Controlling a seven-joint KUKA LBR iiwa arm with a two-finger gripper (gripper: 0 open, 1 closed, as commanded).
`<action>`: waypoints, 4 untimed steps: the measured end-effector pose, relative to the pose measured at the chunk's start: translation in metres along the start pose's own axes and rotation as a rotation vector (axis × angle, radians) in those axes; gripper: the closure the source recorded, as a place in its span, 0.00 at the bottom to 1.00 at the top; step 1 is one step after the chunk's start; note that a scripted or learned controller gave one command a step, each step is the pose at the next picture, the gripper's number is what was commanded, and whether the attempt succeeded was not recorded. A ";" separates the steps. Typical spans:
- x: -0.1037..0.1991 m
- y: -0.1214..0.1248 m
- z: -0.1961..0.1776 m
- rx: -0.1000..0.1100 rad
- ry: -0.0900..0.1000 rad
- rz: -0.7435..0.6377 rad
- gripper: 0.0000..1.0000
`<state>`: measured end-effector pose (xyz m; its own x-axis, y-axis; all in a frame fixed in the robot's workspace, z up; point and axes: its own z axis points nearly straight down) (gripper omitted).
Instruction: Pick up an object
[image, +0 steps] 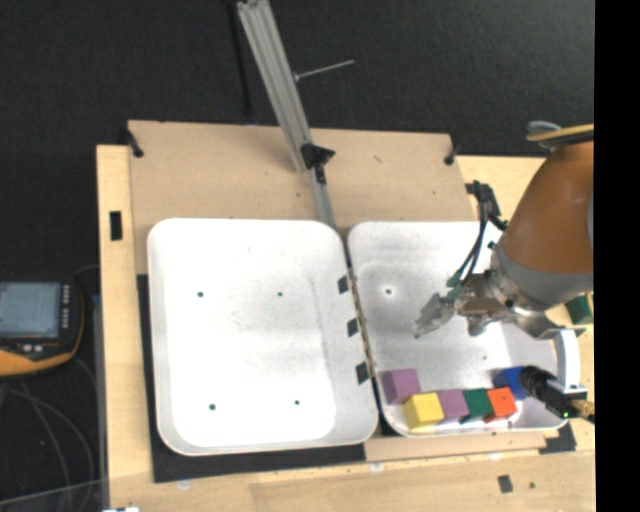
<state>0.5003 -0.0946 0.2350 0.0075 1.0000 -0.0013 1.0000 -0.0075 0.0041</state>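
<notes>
Fingers of the gripper point left and slightly down over the bare floor of the right bin, and I can make out a narrow gap between the two tips, so I read it as slightly parted with nothing between them. From my seat I cannot tell whether the tips touch the bin floor or hang just above it. The grey wrist and the orange band fill the right side of the bin behind it, with dark cables looping down toward the gripper body.

Blocks sit in a row along the near edge of the same bin, well apart from the fingertips: a purple block at the left end, a yellow block just beside and below it, then a lilac block, a green block, an orange block and a blue block partly behind the arm's hardware. They look like small cubes, touching or nearly touching.

Left of the divider lies the left bin, white with a few dark dots. An aluminium rail slants down from the top to the seam between the bins.
</notes>
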 end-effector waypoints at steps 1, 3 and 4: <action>0.000 0.000 0.000 -0.001 -0.001 0.002 0.00; 0.011 -0.015 0.041 0.007 0.001 -0.006 0.00; -0.042 0.036 -0.010 -0.005 -0.004 -0.003 0.00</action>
<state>0.5364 -0.1366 0.2452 0.0041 1.0000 -0.0053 0.9999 -0.0041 0.0093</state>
